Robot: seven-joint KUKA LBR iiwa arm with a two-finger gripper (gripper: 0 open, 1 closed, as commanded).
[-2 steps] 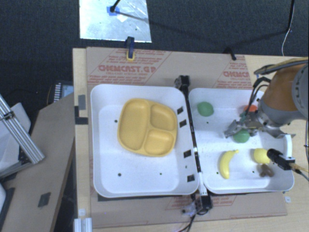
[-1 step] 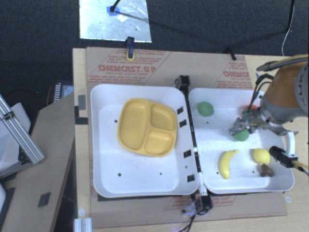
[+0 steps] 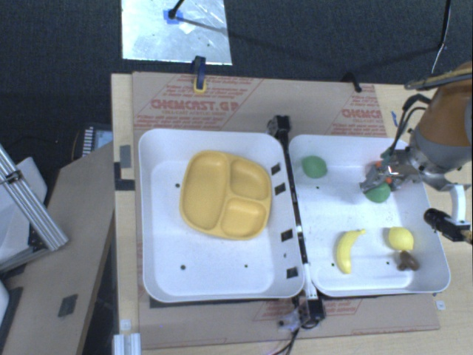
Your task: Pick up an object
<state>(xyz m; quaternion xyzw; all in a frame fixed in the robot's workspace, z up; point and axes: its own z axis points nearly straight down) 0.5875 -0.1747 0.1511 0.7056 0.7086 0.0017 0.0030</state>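
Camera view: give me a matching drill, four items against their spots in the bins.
Items:
1. yellow tray
2. banana
3. lemon
4. green ball

Spots:
A. right bin, far left corner
B. left bin, middle
C. right bin, near side, right of the banana
D. right bin, near side, left of the lemon

Pairs: 1-B, 2-D, 3-C, 4-A

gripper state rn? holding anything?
Tool: cannot be told. It sits low in the right bin, right over a green object; a grasp isn't visible.
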